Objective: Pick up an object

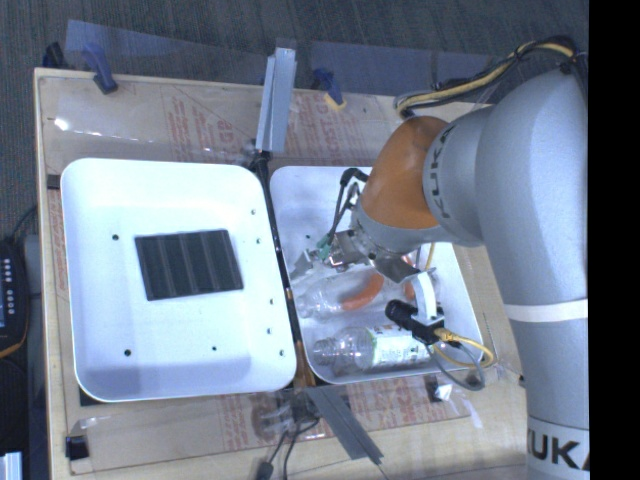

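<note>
Clear bottle (372, 349) lies lengthwise left-right in the right bin (300, 190); tool (338, 252) state cannot be told.

Dark grey carpeted floor (150, 8) w/ light wooden counter (150, 118) on it, clear plastic sheeting (200, 128) over top, blue clamps (100, 73) along far edge. Even lighting.
</note>
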